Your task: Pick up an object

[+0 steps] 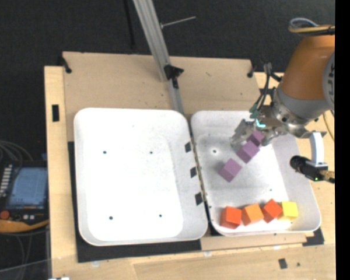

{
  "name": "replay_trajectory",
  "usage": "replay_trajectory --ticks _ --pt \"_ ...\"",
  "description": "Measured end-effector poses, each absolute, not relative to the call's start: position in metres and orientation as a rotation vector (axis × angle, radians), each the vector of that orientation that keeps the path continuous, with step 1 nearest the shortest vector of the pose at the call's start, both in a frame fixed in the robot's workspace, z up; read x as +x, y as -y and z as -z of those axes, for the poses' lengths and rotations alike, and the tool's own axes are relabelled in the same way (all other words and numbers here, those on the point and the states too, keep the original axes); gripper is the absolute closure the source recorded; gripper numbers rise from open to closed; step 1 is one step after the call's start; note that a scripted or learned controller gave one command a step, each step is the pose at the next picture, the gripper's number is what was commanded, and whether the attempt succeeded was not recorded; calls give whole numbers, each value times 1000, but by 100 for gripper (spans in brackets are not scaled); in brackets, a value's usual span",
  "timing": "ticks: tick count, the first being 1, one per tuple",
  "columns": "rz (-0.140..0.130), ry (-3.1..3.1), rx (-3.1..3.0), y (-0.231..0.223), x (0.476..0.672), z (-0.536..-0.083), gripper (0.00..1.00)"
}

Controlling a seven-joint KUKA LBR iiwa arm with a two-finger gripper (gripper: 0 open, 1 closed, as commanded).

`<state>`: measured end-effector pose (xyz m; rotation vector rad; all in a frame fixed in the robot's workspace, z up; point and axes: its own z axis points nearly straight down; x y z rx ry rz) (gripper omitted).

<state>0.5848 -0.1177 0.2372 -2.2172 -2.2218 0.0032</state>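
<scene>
From here I see the claw [252, 140] over the right bin [291, 174], its fingers clamped on a purple block [249, 150] that hangs tilted between them. The arm [306, 74] reaches in from the right, bent down toward the bin's upper middle. Just below and left of the held piece lies a second purple block [230, 170] on the bin floor. Along the near wall sits a row — red-orange [231, 217], orange [252, 213], red [272, 209], yellow [290, 209]. The left bin [134, 174] lies beside it.
</scene>
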Motion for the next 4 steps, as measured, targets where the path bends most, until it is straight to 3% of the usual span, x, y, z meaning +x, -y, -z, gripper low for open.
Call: replay_trajectory --ticks 1,2,4 --pt "1 2223 -2222 118 586 -239 0" --pt "-6 2218 -2222 119 590 -177 0" --pt "1 2221 -2226 125 582 -97 0"
